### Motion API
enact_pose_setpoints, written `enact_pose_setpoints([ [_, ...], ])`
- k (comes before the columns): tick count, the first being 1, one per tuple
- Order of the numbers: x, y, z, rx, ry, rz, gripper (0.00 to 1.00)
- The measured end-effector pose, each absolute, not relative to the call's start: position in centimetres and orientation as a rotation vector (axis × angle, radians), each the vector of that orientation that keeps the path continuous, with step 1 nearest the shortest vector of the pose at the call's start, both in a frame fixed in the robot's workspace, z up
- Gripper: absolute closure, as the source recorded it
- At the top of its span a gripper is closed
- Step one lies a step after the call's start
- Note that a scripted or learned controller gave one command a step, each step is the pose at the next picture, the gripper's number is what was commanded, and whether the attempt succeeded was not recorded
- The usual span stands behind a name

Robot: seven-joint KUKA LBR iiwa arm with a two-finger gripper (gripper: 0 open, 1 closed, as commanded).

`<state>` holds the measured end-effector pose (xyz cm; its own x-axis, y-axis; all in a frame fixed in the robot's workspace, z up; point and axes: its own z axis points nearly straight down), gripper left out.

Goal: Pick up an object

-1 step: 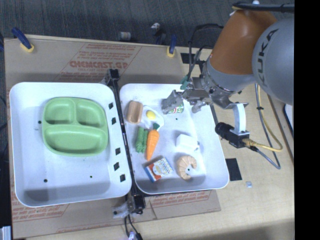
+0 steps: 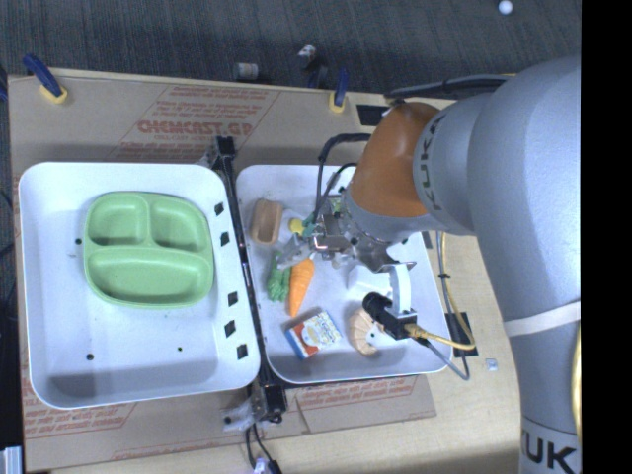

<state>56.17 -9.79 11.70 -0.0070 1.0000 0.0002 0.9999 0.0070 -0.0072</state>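
The right bin [image 2: 420, 265] holds several small items. An orange carrot [image 2: 299, 284] lies beside a green vegetable [image 2: 277, 282]. A tan bread-like piece [image 2: 266, 220] and a small yellow item [image 2: 295, 226] sit near the bin's top left. Toward the front lie a small printed box [image 2: 314, 333] and a round tan piece [image 2: 365, 332]. My gripper [image 2: 314, 239] hangs low over the bin, just above the carrot's upper end and right of the yellow item. The arm's wrist hides the bin's middle and right part.
The left bin [image 2: 49, 265] bears a green divided plate [image 2: 148, 248]. A black divider with clips [image 2: 237, 265] runs between the bins. A black and white attachment with a yellow cable [image 2: 395, 309] lies under the wrist. Blue clamps [image 2: 44, 77] hold the cardboard base.
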Motion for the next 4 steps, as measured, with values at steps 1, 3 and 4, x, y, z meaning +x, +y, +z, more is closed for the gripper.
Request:
enact_pose_setpoints([
  [1, 56.3, -9.8, 12.8, -2.206, -2.233, 0.008, 1.0],
  [3, 51.9, -17.0, 19.0, -2.216, -2.228, 0.001, 0.0],
  [4, 51.1, -20.6, 9.2, -2.213, -2.228, 0.004, 0.0],
])
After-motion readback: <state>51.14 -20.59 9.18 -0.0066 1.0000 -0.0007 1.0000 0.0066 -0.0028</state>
